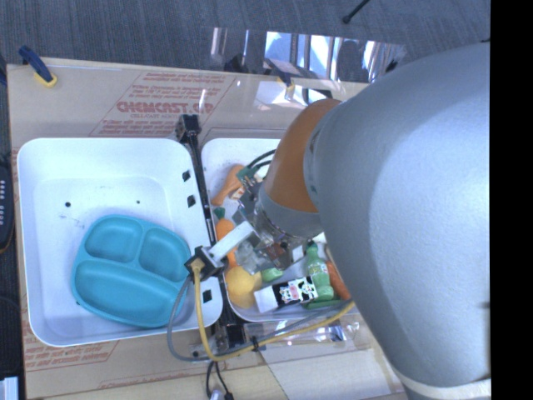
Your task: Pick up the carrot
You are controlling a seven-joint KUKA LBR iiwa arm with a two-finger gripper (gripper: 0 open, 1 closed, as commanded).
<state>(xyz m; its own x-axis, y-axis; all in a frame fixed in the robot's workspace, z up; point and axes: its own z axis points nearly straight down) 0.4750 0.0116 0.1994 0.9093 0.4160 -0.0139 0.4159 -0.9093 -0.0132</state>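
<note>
My claw [265, 244] is down inside the right-hand shallow white plastic bin [218, 152], low among the clutter, and from above my own grey wrist and its orange band cover most of it, so I cannot tell how it is set or whether it has hold of anything. The carrot is my guess at best: a slim orange piece [338, 280] shows just past my wrist on the side toward my arm, beside the green plastic bottle [316, 265], its long axis seeming to run down toward the near rim of the bin. If that is the carrot, it lies just beside my claw, toward the right of the view and a little nearer the camera. Other orange bits [226, 192] sit on the far side, near the wall between the bins, and I cannot tell what they are. A round yellow lemon-like fruit [240, 284] lies near the bin's front, and the blue divided plastic plate [129, 267] rests in the left bin, well apart from all this
</note>
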